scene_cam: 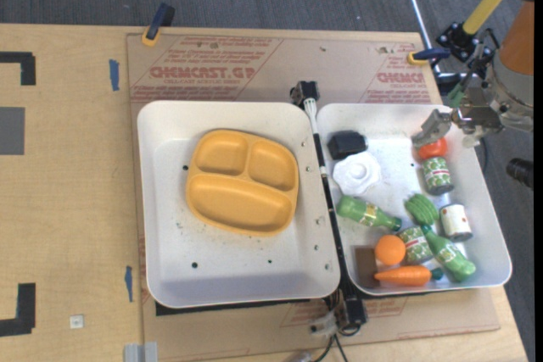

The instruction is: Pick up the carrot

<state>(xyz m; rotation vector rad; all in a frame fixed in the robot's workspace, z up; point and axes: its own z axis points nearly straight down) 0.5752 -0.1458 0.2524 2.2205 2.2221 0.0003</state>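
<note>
The carrot (403, 275) is orange with a green end and lies flat near the front edge of the right bin (495, 235), just below an orange ball (390, 251). My gripper (450, 130) hovers at the bin's back right corner, far from the carrot. It is open, with nothing between its fingers. Directly below it stands a small can with a red top (433, 148).
Around the carrot lie green bottles (367, 213), a green can (438, 175), a white can (456, 220), a white cup (355, 174) and a black item (345, 143). A yellow divided plate (243, 180) sits in the left bin (154, 208).
</note>
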